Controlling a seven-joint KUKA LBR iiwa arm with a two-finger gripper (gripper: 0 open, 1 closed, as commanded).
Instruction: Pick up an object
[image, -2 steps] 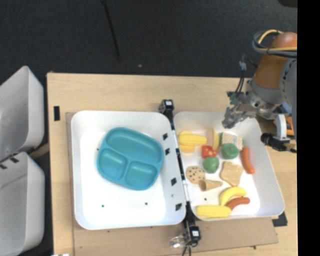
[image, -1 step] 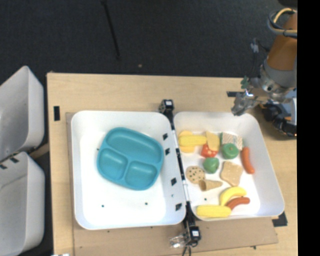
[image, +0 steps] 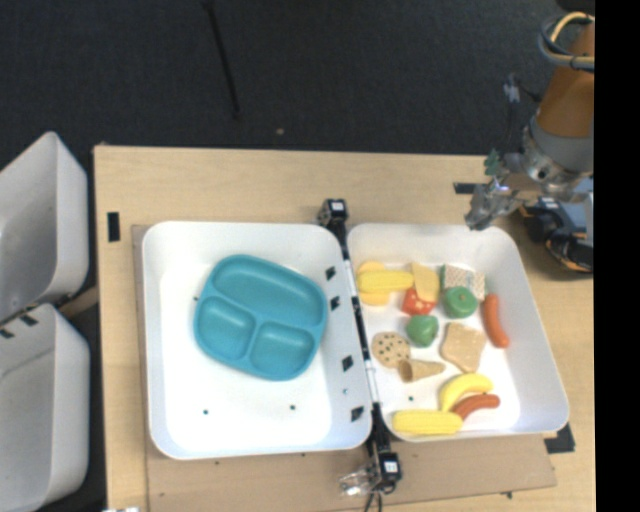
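While I hang over the right bin's (image: 530, 300) far right corner, this is how things lie.
Fingers (image: 484, 213): mine, above the rim; spread or pressed together, I cannot tell.
Toy food: all in the right bin, nearer the camera than me; sausage (image: 495, 321) and green apple (image: 460, 301) closest, none touching me.
Left bin (image: 170, 400): blue plate (image: 262, 316).
Arm: cut off at right.

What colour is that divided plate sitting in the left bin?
The divided plate is turquoise blue, plainly seen in the overhead camera view.
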